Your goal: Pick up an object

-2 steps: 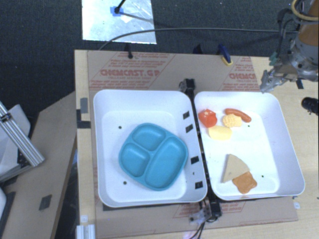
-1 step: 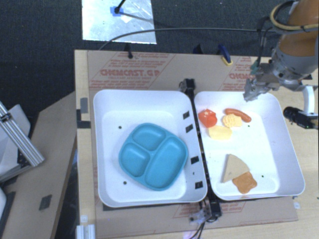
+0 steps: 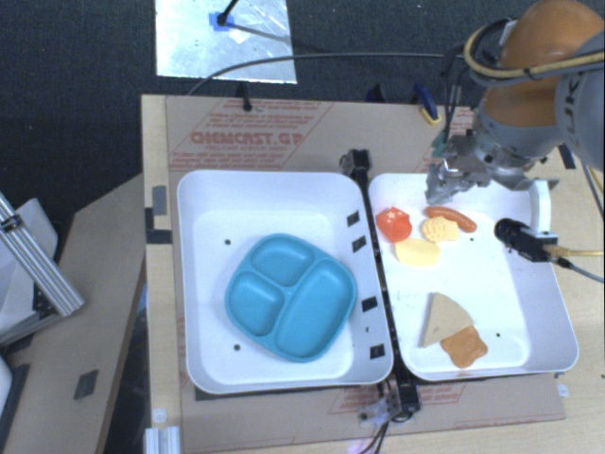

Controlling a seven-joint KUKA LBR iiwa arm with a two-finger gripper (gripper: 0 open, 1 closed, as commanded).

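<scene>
Where red "CHEMCAST GP" cardboard [image 3: 248,138] lies

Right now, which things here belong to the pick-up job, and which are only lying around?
For the job:
- gripper, above the right bin
- red piece
- sausage
- yellow piece
- tan wedge
- orange piece

Lying about:
- blue divided plate in the left bin
- foil sheet

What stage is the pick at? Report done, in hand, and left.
Done: the arm has reached into the right bin, with the gripper low near its back edge, just above the sausage and the red piece. In hand: nothing visible between its fingers. Left: the whole grasp and lift. The yellow piece, tan wedge and orange piece lie on the bin floor.
</scene>
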